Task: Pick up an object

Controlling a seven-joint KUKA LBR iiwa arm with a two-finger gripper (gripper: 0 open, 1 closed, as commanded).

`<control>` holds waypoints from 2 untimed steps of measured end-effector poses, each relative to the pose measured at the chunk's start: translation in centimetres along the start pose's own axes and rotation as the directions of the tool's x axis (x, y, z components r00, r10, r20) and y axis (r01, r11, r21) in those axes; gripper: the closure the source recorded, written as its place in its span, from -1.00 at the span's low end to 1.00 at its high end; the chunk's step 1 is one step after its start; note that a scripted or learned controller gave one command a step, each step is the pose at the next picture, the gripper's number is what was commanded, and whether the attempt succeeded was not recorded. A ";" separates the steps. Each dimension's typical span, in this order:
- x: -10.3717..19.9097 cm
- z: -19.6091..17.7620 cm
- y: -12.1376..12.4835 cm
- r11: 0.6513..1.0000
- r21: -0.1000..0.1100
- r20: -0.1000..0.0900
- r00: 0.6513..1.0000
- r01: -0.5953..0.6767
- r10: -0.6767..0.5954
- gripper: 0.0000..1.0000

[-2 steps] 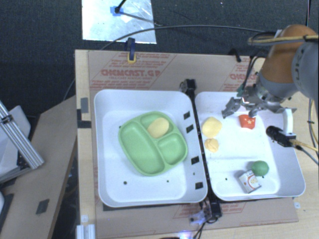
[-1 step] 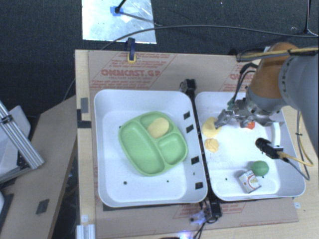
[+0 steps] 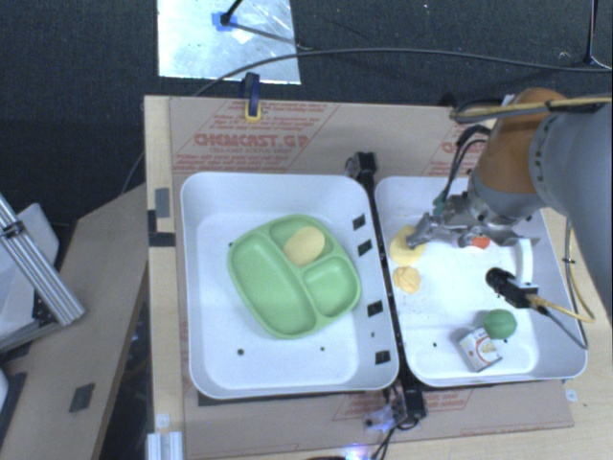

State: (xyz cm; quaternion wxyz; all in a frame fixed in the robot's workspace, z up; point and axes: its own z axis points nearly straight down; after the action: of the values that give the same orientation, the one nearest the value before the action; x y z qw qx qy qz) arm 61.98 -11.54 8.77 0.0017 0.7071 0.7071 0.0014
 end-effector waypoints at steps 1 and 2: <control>0.0 -1.3 0.2 1.000 -0.008 0.000 1.000 0.000 0.000 1.00; 0.0 -6.5 1.5 1.000 -0.003 0.001 1.000 0.005 -0.005 1.00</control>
State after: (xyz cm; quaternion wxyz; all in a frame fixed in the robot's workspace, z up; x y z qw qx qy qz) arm 63.44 -11.59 15.30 0.0031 0.7054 0.7088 0.0021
